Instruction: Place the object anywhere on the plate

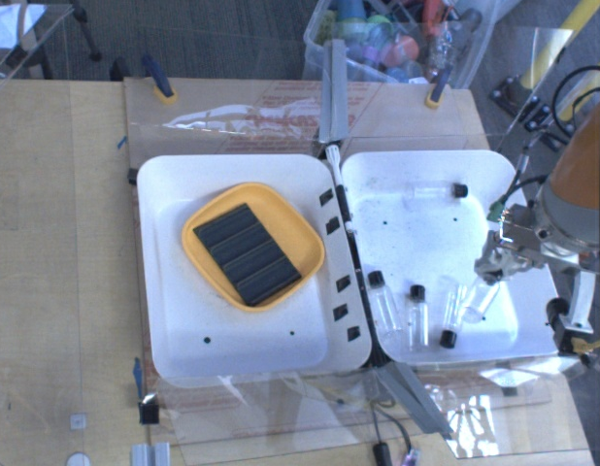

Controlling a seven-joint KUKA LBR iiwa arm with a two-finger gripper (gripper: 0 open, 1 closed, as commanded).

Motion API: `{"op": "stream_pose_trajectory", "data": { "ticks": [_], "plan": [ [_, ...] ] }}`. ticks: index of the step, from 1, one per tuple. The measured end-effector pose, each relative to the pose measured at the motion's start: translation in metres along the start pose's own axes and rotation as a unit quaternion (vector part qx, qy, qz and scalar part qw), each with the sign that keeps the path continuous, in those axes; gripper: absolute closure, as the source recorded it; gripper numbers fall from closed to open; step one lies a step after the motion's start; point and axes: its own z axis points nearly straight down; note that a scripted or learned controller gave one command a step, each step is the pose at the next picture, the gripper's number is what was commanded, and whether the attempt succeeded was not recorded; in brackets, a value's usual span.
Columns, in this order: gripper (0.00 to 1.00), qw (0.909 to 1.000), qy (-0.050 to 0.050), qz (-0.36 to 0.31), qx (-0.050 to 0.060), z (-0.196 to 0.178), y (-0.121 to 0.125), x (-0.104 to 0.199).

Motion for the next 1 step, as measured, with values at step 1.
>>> {"op": "stream_pose_trajectory", "data": {
  "ticks": [1],
  "plan": [
    [0.00,1.0000,0.000,0.000,0.000,0.0000,0.0000,0.0000]
  ]
}}
